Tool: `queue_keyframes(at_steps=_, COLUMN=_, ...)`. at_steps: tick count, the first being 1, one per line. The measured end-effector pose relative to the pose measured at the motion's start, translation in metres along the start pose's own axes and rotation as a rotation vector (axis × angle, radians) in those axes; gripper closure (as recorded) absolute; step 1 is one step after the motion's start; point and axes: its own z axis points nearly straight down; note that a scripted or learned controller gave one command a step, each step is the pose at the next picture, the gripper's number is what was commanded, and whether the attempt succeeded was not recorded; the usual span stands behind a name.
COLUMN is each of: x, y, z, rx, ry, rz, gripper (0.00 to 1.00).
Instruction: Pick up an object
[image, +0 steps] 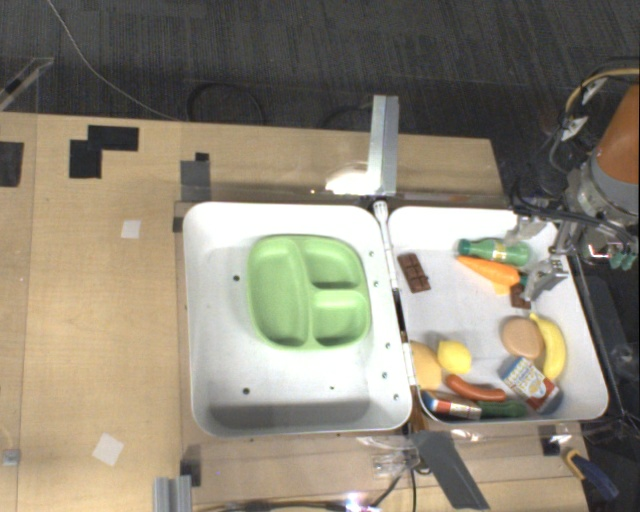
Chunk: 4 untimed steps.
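Gripper: the gripper (545, 275) sits low over the right bin (450, 235), at about 2 o'clock from the bin's centre; the two fingers look slightly parted with nothing seen between them.
Nearest object: the carrot (490, 270) lies just at 9 o'clock of the fingertips, its long axis running from 10 to 4 o'clock.
Carrot handling: judged a light, stiff plastic toy with a smooth, tapering skin; likely to slip toward the thin end, so a hold across the thick middle seems best.
Neighbours: a green bottle (492, 249) lies touching or just beside the carrot at 12 o'clock; a small brown piece (519, 295) sits just at its 4 o'clock end.
Crowding risk: a finger coming down on the bottle side may nudge the bottle instead.
Other contents: chocolate bar (414, 271) at 9 o'clock of the bin; banana (552, 346), lemon (454, 356) and sausage (478, 388) grouped at 5 to 6 o'clock.
Surface: smooth white bin floor; objects would slide readily.
Room: left bin (215, 300) holds a green divided tray (306, 290); wooden bench (90, 330) around both.
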Motion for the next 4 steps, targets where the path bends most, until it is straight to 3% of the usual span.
queue_keyframes(at_steps=1, x=-0.047, y=-0.001, z=0.154, rx=0.0, ry=-0.002, rz=-0.015, gripper=0.0)
queue_keyframes(at_steps=2, x=-0.006, y=0.021, z=0.159, rx=0.002, ry=-0.011, rz=0.006, gripper=0.0)
queue_keyframes(at_steps=3, x=0.05, y=0.07, z=0.157, rx=0.001, ry=-0.016, rz=0.056, gripper=0.0)
queue_keyframes(at_steps=4, x=0.083, y=0.059, z=0.156, rx=0.003, ry=-0.031, rz=-0.005, gripper=0.0)
